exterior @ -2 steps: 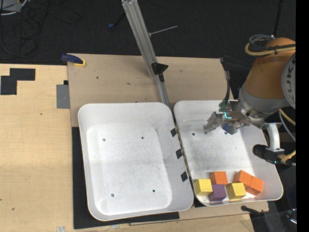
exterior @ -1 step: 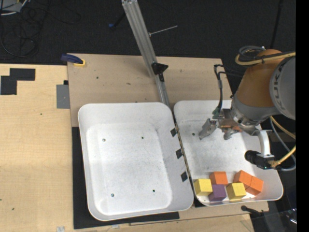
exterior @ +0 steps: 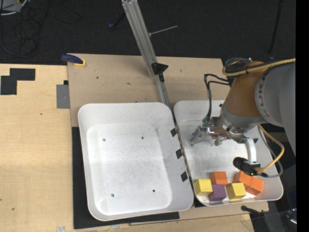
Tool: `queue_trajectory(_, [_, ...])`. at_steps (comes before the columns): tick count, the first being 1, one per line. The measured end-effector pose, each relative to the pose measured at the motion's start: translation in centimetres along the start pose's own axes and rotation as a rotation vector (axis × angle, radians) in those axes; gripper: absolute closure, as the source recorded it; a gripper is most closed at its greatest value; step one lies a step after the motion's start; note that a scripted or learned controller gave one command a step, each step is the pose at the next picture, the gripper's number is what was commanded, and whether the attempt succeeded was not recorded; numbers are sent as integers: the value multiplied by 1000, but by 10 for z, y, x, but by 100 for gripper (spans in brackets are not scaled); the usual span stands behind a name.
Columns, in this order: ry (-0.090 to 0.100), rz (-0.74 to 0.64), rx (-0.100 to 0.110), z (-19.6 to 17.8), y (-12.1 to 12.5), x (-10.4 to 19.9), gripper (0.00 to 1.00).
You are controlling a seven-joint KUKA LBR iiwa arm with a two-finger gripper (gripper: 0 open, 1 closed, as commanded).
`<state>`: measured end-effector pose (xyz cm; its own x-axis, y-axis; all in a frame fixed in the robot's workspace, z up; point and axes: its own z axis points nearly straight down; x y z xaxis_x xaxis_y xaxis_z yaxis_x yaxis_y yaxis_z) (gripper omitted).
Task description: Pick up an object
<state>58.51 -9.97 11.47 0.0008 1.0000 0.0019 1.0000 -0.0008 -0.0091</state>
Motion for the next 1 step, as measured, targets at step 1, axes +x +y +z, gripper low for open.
queue_trajectory(1, [-1,3,-7,23,1,0,0])
